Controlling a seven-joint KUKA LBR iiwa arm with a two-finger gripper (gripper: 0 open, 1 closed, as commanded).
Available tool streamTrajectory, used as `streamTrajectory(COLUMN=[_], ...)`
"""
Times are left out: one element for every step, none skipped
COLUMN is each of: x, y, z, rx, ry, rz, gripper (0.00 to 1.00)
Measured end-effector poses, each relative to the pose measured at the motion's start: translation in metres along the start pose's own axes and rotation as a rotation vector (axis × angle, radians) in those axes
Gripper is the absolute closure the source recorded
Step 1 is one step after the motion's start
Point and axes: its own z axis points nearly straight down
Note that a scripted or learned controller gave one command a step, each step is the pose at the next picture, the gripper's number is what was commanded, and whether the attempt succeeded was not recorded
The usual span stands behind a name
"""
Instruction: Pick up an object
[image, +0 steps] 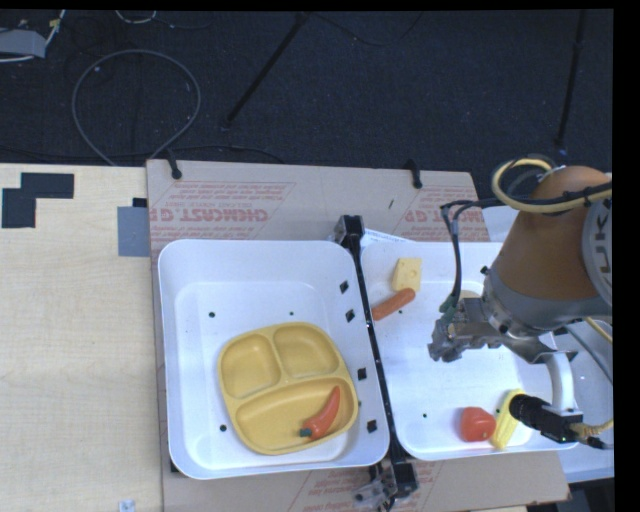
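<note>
My gripper (448, 345) hangs over the middle of the right bin (420, 425), low above its floor, with nothing seen between its fingers. An orange sausage (392, 303) lies up and to the left of it, near the divider. A yellow cheese wedge (406, 273) sits just beyond the sausage. A red-orange piece (477, 423) and a yellow piece (505, 430) lie at the bin's front right. In the left bin (200, 300) a yellow divided plate (262, 365) carries a red chili pepper (324, 413).
A black divider strip (365, 340) runs between the two bins. The arm's orange band and grey body cover the right bin's far right side. Cardboard lies under both bins, and a wooden bench top spreads to the left.
</note>
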Motion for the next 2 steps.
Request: streamTrajectory(x=[0.061,0.104], y=[-0.002,-0.01], z=[0.006,0.003], rx=[-0.001,0.0], ry=[-0.001,-0.001], rz=[-0.001,0.0], gripper=[1.0,1.0])
